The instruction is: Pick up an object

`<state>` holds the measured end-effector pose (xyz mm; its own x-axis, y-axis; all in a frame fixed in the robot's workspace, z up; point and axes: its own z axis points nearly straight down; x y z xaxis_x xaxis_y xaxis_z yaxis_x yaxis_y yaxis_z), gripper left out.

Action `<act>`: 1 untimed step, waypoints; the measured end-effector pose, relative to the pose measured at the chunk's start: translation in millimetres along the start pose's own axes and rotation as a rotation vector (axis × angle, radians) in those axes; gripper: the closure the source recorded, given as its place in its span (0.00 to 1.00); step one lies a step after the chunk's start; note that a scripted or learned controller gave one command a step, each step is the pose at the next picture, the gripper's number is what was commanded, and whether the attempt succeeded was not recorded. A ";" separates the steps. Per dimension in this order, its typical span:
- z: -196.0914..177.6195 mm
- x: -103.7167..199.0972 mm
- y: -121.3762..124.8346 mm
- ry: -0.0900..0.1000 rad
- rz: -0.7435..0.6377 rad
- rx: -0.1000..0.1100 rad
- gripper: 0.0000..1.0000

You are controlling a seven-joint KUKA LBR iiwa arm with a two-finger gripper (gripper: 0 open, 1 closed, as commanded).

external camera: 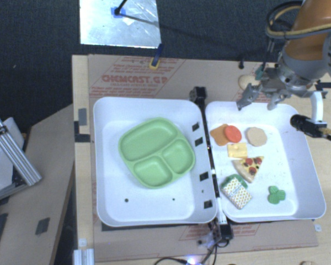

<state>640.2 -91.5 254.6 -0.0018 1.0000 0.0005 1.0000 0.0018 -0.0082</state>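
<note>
My gripper (260,100) hangs open above the far edge of the right bin (303,164), its two grey fingers spread with nothing between them. Below it in that bin lie small toy foods: a red-orange tomato slice (227,134), a tan round cookie (257,136), a yellow cheese square (237,150), a pizza slice (249,168), a patterned wrapped block (236,191) and a green broccoli piece (276,195). The tomato slice and cookie are the nearest to the gripper, a little toward the front of it.
The left bin (110,203) holds a green three-compartment plate (156,152). A black hinge strip (205,148) runs between the bins. A shiny metal sheet (120,15) lies at the back left. A black fitting (304,125) juts over the right bin's far right rim.
</note>
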 end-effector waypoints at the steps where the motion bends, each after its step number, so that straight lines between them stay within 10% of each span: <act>1: -6.0 0.1 1.9 -0.001 -0.002 -0.010 0.00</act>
<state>642.2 -91.4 260.6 -0.0033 1.0000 -0.0004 1.0000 0.0033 0.0017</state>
